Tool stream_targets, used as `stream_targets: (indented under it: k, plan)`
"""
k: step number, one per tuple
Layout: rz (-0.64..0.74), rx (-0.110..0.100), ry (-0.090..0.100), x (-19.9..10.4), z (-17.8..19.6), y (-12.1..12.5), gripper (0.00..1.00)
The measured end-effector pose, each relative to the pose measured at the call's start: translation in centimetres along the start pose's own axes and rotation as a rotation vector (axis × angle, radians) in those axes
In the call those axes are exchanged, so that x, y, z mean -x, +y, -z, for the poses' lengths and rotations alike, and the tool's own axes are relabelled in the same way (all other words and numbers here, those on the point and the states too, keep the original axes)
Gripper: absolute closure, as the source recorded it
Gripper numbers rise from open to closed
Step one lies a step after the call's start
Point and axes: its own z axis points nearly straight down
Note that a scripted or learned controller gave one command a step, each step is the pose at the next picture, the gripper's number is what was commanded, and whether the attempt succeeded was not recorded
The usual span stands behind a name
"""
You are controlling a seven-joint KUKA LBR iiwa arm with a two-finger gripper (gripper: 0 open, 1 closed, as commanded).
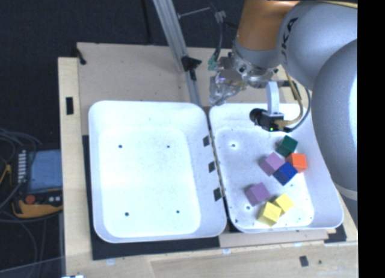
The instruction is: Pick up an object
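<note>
Several small blocks lie in the right bin (237, 225): a green one (287, 145), an orange one (298, 162), a blue one (285, 172), two purple ones (272, 163) (258, 193) and two yellow ones (284, 203) (270, 212). My gripper (221, 90) hangs over the back rim where the two bins meet, well behind and to the left of the blocks. Nothing shows in its grasp.
The left bin (99, 120) lies beside the right one. A slanted metal rail (171, 30) stands just behind the gripper. The grey arm with its orange band (271, 6) covers the right bin's far right corner. A black connector (267, 118) hangs over the right bin's back.
</note>
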Motion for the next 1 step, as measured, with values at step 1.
stream_targets:
  k: [1]
  plan:
    - [0.000,-0.001,0.000,-5.32,0.77,-0.24,1.00]
